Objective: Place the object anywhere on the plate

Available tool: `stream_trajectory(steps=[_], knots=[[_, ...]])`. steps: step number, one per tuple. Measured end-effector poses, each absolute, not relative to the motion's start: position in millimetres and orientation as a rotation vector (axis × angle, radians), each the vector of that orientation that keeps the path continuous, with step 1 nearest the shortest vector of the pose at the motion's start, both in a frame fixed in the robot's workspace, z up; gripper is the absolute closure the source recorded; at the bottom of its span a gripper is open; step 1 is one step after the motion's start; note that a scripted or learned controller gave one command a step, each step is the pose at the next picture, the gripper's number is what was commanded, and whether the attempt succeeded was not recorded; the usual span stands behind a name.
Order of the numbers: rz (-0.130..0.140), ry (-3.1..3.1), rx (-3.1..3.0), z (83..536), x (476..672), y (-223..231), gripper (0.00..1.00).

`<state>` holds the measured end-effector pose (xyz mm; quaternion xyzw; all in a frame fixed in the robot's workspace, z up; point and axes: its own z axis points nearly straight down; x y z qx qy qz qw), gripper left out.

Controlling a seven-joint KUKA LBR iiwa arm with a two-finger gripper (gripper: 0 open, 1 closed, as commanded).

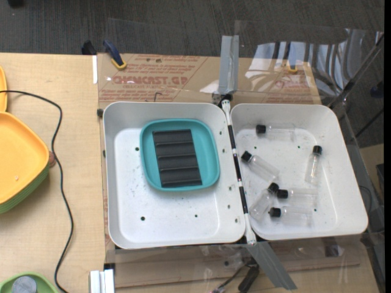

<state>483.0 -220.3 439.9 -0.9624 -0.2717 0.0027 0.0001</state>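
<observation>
Teal plate [180, 154] sits in left bin [122, 212], dark ridged insert on it, ready as the drop target. Clear vials [261, 166] with black caps lie scattered flat in right bin [342, 218], apart enough for picking. Gripper state: cannot tell.

It looked like a robotics lab: two white bins [119, 224] stood on a table [36, 237] over taped cardboard [159, 78], with clear vials [259, 166] and grey carpet [153, 11].
</observation>
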Motion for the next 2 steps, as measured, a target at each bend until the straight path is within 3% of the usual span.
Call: stream_trajectory(steps=[2], knots=[[0.008,-0.419,-3.114,440.3,478.5,-222.1,0.00]])
